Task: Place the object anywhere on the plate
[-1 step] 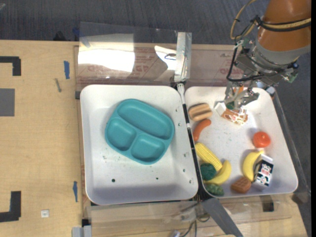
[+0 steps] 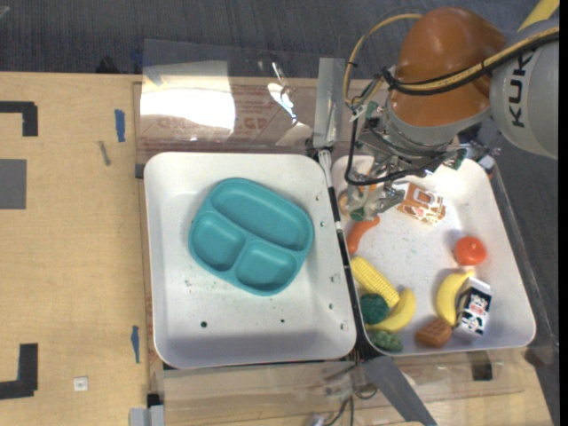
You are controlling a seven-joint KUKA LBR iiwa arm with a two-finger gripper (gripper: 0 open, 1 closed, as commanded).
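A teal divided plate (image 2: 252,234) lies in the left white bin (image 2: 177,327) with nothing on it. My gripper (image 2: 377,192) hangs below the orange wrist band, low over the top-left corner of the right bin (image 2: 510,264). It is just above an orange carrot-like piece (image 2: 362,232) and beside an orange-and-white toy (image 2: 422,204). The wrist and its cables hide what lies under it.
The right bin holds several toy foods: corn (image 2: 373,276), two bananas (image 2: 401,309) (image 2: 451,293), a tomato (image 2: 470,250), a black-and-white carton (image 2: 476,311), a brown piece (image 2: 435,331) and green pieces (image 2: 373,309). A raised divider (image 2: 342,256) separates the bins.
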